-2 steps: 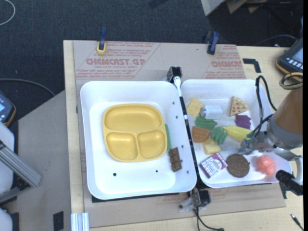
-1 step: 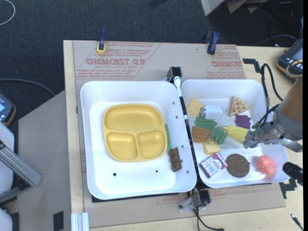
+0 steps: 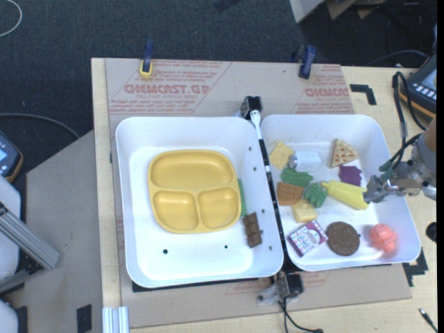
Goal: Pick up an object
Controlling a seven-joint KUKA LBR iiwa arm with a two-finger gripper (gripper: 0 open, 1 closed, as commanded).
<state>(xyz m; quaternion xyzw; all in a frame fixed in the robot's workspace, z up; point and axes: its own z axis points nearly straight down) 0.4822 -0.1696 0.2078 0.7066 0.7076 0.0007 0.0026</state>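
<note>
- Toys crowd the right bin [image 3: 399, 207], so you have plenty of targets within a short reach of the tool [image 3: 375, 189], which sits low at that bin's outer side.
- Whether the tool is open, closed or gripping anything you cannot tell; its tip is too small and dark to read.
- Your likeliest target, judging by closeness, is the yellow banana-shaped piece [image 3: 345, 194], just beside the tool's tip, perhaps touching it.
- That piece lies flat, its long axis running from the tool toward the bin's middle, tilted slightly upward away from the tool.
- The pink lumpy toy [image 3: 382, 237] lies near, below the tool; the brown round disc [image 3: 343, 238] lies beyond it.
- The yellow divided tray [image 3: 194, 189] sits well apart in the left bin [image 3: 132, 186], likely a drop place.
</note>
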